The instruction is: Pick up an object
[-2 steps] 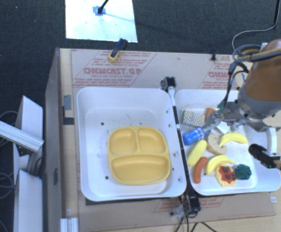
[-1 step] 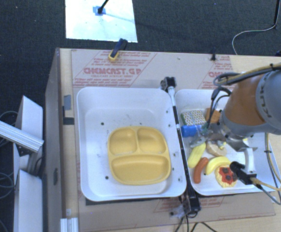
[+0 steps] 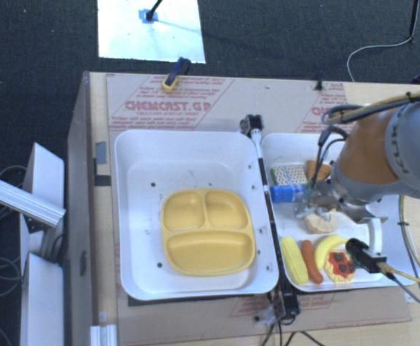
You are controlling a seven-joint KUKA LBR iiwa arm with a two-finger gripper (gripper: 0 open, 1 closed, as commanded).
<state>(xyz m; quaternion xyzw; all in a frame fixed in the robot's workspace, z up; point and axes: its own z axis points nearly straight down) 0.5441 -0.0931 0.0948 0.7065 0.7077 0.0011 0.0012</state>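
Note:
The right bin (image 3: 291,142) holds several toy foods. My gripper (image 3: 314,207) hangs low over its middle, right above a pale beige lump (image 3: 321,225) and beside a blue can (image 3: 285,192) lying on its side. Behind the can lie a speckled green-white block (image 3: 288,173) and an orange piece (image 3: 315,169), partly hidden by the wrist. Along the front of the bin lie a corn cob (image 3: 292,259), a red sausage (image 3: 312,261), a banana (image 3: 327,247) and a pizza slice (image 3: 340,267). Nothing is visibly held.
The left bin (image 3: 123,193) holds a yellow divided plate (image 3: 207,231). A black-and-white bar (image 3: 259,164) runs along the seam between the bins. The arm's orange band (image 3: 369,150) covers the right bin's far right side.

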